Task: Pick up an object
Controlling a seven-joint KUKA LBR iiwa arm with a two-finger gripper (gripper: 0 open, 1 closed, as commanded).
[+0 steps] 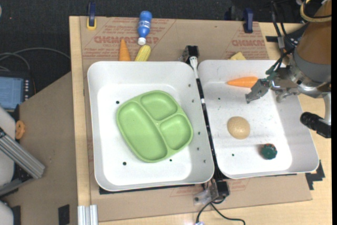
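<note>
In the right bin (295, 163) lie an orange carrot (241, 81) near the back, a tan round potato-like object (238, 127) in the middle, and a small dark green ball-like object (269, 152) toward the front. My gripper (261, 88) hovers just right of the carrot's thick end, low over the bin's back part, with its fingers spread open and nothing between them. The arm's orange band (318, 42) rises at the right edge.
The left bin (105, 81) holds a green three-compartment plate (154, 125). Behind the bins on the bench lie a blue-and-white bottle (143, 27), a small carrot (124, 51), a yellow corn piece (143, 52) and a yellow wedge (238, 56). Clamps (248, 23) hold the board's back edge.
</note>
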